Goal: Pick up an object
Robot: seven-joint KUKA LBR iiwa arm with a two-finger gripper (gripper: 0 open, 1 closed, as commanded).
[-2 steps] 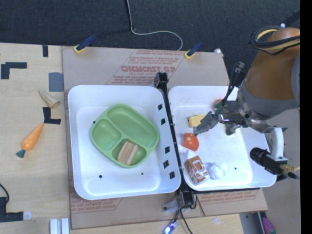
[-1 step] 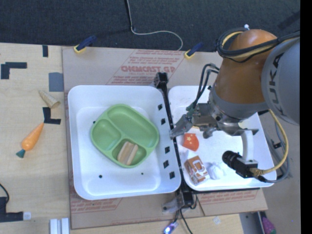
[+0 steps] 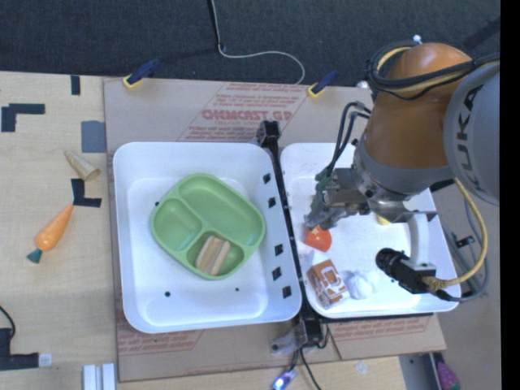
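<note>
Found the gripper (image 3: 315,220) low in the right bin (image 3: 302,162), close to that bin's left wall, at the end of the grey arm (image 3: 479,136) reaching in from the right, orange band (image 3: 414,108) uppermost. Could not tell the gripper's state, whether wide, narrow or closed on something: too dark and crowded from above.

Spotted the orange-red object (image 3: 318,238) on the white floor of the same bin, just below the gripper in the view, either touching it or barely apart; could not tell which. Saw nothing plainly held.

Noted a brown-and-white packet (image 3: 327,281) nearer the front edge of the right bin, just beside a crumpled white lump (image 3: 361,283).

Saw in the left bin (image 3: 138,173) a green divided plate (image 3: 203,197), turned at a slant to the bin walls, with a tan slab (image 3: 213,254) lying in its front compartment.

Made out, on the bench left of the bins, a toy carrot (image 3: 53,228) and, further back, a short tan cylinder (image 3: 81,165), near but not touching.

Marked brown cardboard (image 3: 236,116) under both bins, with a blue clamp (image 3: 142,72) at its back left corner and a second blue clamp (image 3: 323,81) further right
</note>
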